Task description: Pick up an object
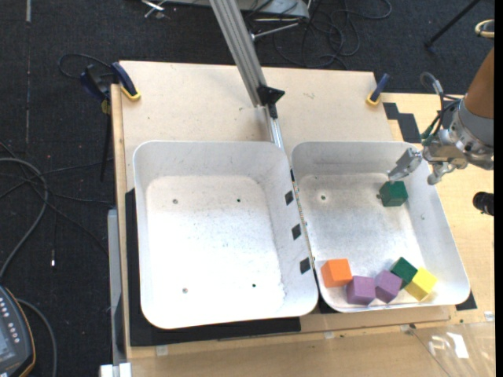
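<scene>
My gripper (420, 170) hangs over the far right part of the right bin (346, 157), its two fingers spread apart and open with nothing between them. A dark green block (394, 193) lies on the bin floor just below and to the left of the left finger (405, 164); whether they touch is unclear. Along the bin's near edge sits a cluster of blocks: orange (338, 271), two purple ones (361, 290) (387, 285), a second green one (404, 269) and a yellow one (422, 284).
The left bin (157, 159) lies beside the right one, sharing a raised middle wall. A slanted metal rail (240, 42) crosses the bench behind the bins. Clamps (124, 82) (378, 89) sit at the bench's far corners.
</scene>
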